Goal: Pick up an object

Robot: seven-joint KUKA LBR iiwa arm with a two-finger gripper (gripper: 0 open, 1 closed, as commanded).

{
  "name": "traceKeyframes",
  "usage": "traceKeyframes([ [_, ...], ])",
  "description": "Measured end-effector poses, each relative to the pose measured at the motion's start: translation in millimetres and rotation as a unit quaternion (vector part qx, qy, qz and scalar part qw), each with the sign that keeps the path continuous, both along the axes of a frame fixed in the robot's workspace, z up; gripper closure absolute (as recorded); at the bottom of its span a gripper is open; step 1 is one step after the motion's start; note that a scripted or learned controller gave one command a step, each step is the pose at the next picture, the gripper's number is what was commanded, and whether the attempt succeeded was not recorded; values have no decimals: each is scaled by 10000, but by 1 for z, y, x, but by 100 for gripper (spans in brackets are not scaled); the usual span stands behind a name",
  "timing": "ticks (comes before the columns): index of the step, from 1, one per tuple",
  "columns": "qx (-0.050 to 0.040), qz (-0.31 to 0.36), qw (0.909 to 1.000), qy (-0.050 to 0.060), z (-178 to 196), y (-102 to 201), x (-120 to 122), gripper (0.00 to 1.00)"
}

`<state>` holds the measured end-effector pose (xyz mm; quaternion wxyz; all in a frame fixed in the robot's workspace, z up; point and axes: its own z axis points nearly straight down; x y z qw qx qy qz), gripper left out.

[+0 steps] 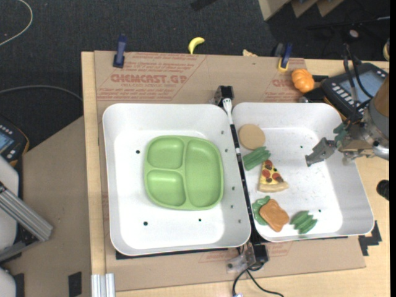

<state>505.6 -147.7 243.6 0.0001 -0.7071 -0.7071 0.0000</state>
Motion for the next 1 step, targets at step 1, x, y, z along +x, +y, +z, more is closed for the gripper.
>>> traceKeyframes([
  [1, 19, 39, 10000, 7, 26, 72, -27, 0],
])
